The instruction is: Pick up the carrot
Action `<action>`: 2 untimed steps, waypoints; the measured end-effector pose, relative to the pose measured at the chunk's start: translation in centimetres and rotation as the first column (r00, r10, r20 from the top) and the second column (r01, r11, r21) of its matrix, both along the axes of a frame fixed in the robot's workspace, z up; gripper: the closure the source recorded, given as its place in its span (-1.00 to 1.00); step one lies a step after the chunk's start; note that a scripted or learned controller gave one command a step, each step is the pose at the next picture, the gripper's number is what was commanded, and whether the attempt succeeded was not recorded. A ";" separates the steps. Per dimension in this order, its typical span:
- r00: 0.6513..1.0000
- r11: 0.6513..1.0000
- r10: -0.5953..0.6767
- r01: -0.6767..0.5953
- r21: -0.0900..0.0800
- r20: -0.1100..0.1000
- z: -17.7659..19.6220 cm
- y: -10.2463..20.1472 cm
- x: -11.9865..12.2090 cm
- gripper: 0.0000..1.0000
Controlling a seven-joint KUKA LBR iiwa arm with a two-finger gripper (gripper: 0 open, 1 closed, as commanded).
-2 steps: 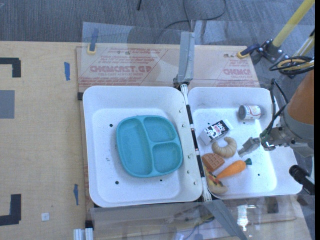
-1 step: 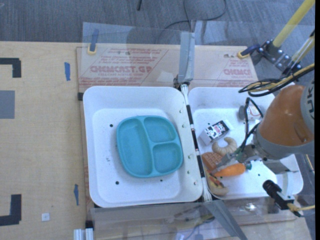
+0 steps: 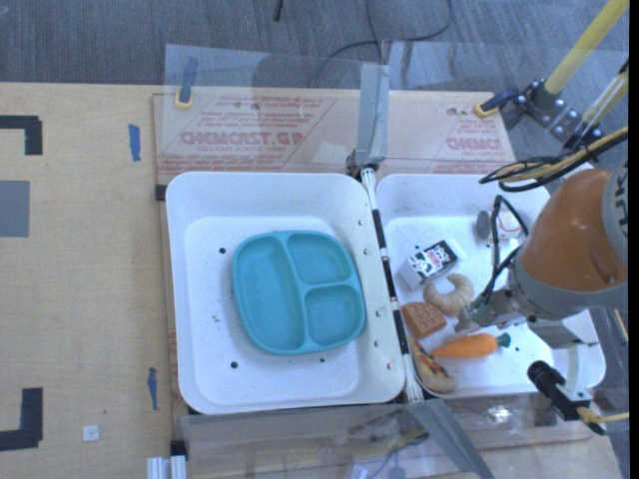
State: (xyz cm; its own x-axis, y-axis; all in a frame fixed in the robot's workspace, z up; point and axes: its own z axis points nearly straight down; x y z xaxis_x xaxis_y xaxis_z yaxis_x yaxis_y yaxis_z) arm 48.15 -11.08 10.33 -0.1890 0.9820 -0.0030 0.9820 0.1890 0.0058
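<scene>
my arm (image 3: 574,242) comes in from the right over the right bin (image 3: 399,200), orange band and grey wrist covering that bin's right half. my gripper (image 3: 486,310) sits low in the bin, just above the carrot. can't tell if my fingers are open or closed, wrist body and cables block them.

carrot (image 3: 465,346) lies flat on the right bin floor near the front, roughly horizontal, green tip pointing right. it's just below my gripper; i can't tell whether they touch. nothing is visibly between my fingers.

relative to the carrot:
- waffle piece (image 3: 422,318), brown and square, just up-left, close but apart
- croissant (image 3: 449,291), tan and curved, just above, near the waffle
- small black-and-white carton (image 3: 430,260), further up, tilted
- yellowish-brown item (image 3: 434,369) just down-left, at the bin's front corner; can't tell what it is
- small grey item (image 3: 482,226) well above, near the back wall

left bin (image 3: 190,208) sits well left of the carrot, touching the right bin along the middle edge. it holds a teal divided plate (image 3: 298,290) with three compartments, lying flat and slightly rotated.

both bins rest on the wooden counter (image 3: 80,267).
</scene>
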 end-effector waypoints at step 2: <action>0.995 0.995 -0.102 0.102 0.002 -0.008 8.1 2.4 -0.2 1.00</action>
